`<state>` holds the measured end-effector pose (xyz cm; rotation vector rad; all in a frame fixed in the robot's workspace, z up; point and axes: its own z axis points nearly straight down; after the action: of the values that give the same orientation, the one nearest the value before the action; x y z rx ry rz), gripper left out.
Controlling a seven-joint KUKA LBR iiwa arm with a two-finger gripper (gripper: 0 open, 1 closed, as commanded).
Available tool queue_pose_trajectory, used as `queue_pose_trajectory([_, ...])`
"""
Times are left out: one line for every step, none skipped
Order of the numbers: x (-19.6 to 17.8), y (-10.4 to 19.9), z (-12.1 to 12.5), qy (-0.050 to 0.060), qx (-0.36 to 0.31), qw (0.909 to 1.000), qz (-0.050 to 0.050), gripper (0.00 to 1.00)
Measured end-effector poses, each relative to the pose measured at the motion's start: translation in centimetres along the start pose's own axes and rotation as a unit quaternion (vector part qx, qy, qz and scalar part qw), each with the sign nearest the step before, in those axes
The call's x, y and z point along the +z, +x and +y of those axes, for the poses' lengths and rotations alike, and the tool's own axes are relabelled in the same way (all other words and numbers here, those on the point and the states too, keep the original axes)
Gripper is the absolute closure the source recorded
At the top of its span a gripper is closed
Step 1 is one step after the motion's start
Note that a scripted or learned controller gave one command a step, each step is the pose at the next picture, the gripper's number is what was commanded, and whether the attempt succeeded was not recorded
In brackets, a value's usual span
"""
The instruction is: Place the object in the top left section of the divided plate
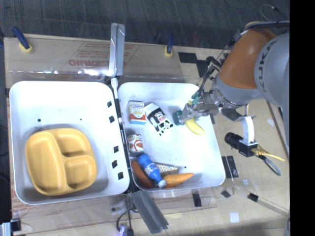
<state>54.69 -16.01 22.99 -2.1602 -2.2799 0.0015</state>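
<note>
gripper (183, 115): right bin (206, 176), over banana (195, 127); finger state can't tell
plate (60, 159): left bin (19, 97), yellow, divided

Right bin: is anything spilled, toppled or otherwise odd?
Nothing spilled. In the right bin, a blue bottle lies on its side, piled with a carrot against the near wall. A banana sits just beneath the gripper.
</note>
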Motion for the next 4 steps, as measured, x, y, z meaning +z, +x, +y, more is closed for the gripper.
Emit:
queue_pose_trajectory([3.9,8.6,4.0,0.002,-0.067,0.9978,0.001,1.00])
queue_pose_trajectory([3.8,16.2,5.8,0.000,-0.017,0.9999,0.000,1.00])
queue_pose_trajectory([7.6,29.5,5.1,0.002,-0.250,0.9682,0.000,1.00])
queue_pose_trajectory([7.6,29.4,5.1,0.002,-0.250,0.9683,0.000,0.00])
